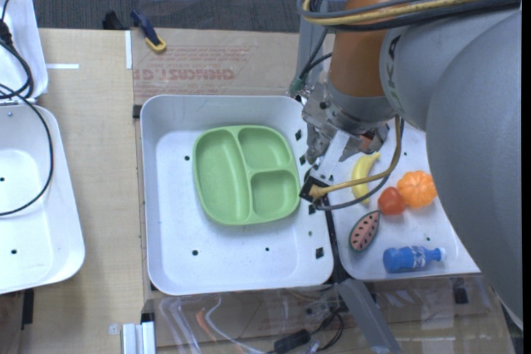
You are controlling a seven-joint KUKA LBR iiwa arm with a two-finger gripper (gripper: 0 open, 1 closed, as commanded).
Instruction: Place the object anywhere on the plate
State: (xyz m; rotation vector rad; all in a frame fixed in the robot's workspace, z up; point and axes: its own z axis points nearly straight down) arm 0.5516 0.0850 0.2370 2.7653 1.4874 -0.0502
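Observation:
A green three-compartment plate (246, 173) lies in the middle of the left white bin (166, 244), with nothing on it. My gripper (330, 153) hangs over the wall between the two bins, just right of the plate's right edge and left of a yellow banana (363, 175). Its fingers are open and nothing shows between them. The right bin (452, 257) also holds an orange (416, 188), a red tomato (391, 201), a reddish seeded fruit slice (363, 231) and a blue bottle (412, 259) lying on its side.
The grey arm with its orange band (373, 29) covers the upper right of the right bin. A yellow-and-black cable end (314, 191) hangs by the plate's right rim. Another white tray (33, 203) with black cables sits at far left.

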